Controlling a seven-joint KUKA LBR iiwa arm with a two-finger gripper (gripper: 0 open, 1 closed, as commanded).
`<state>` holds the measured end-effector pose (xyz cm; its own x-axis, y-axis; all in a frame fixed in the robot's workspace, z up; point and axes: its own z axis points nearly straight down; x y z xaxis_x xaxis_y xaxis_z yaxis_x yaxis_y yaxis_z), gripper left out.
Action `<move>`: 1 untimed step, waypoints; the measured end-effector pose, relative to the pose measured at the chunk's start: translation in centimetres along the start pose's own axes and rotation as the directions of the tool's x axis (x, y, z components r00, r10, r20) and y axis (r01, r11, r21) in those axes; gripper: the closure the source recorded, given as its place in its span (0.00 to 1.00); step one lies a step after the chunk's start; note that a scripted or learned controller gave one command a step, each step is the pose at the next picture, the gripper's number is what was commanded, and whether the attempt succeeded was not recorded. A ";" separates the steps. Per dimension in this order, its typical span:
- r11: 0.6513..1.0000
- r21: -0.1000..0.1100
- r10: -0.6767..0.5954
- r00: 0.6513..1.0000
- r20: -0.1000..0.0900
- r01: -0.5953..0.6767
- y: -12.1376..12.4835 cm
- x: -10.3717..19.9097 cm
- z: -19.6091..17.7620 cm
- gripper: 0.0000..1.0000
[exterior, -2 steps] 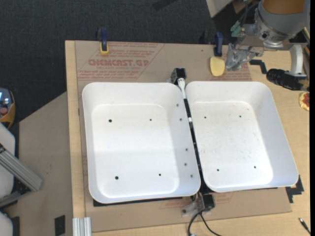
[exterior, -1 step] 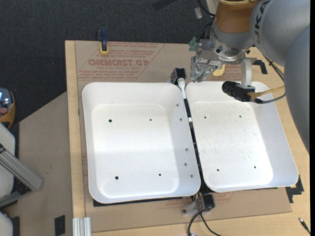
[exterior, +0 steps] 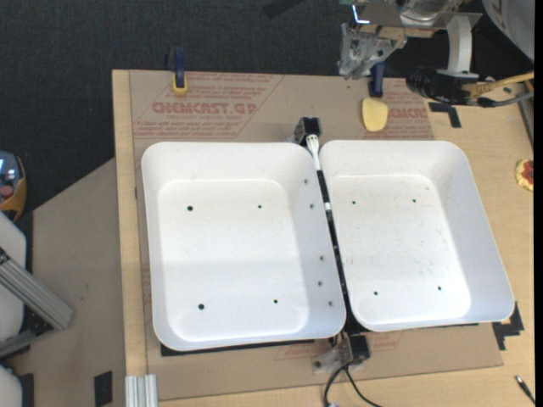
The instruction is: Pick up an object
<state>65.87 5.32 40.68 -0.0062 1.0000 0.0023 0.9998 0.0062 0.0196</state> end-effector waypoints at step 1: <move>0.999 0.032 0.005 1.000 0.003 -0.005 0.4 0.6 12.5 1.00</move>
